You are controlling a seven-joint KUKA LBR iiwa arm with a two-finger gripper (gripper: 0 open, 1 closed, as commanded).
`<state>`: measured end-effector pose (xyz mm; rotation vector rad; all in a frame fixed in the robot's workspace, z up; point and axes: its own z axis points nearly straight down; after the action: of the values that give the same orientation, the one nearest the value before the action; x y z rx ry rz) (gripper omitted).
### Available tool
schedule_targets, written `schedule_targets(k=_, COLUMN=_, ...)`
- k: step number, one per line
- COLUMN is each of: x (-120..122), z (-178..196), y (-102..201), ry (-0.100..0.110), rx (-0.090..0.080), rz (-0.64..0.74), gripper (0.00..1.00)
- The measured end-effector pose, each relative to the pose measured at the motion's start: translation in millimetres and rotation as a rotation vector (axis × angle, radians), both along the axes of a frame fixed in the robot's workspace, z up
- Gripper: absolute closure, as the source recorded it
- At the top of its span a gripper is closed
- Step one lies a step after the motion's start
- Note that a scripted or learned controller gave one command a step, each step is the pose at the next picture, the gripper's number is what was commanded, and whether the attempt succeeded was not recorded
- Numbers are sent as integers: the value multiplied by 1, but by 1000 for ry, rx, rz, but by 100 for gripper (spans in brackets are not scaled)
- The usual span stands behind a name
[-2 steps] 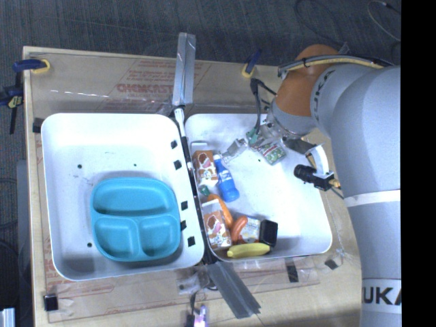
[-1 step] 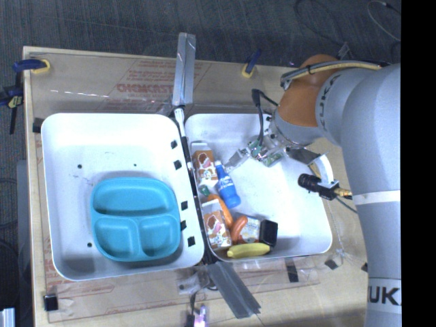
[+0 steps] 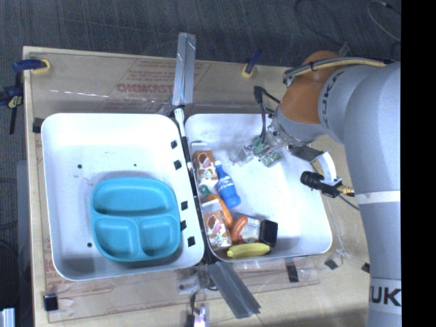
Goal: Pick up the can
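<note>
Two white bins are seen side by side on the counter. A blue tray with three parts is lying in the left bin. In the right bin, the things are piled near the wall shared with the left bin: the can, a blue bottle, two snack packs, a banana and a black block. The can is lying just above the banana. The gripper is held over the bare floor of the right bin, apart from the can. Whether the fingers are spread cannot be told.

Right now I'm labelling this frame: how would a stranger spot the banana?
Look in the right-hand white bin, along its bottom edge in the view. The banana lies flat below the packages, the only yellow, curved item there.
</note>
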<state>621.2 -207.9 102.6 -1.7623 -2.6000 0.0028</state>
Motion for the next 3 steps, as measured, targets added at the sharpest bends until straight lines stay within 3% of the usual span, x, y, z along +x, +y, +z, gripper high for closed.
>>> schedule_targets(k=1, x=2, z=-10, y=6, ry=1, rx=1, rz=-65, gripper=100)
schedule_targets(k=2, x=2, z=-10, y=6, ry=1, rx=1, rz=-66, gripper=0)
schedule_targets(k=3, x=1, z=105, y=-4, ry=-2, rx=0, rz=-102, gripper=0)
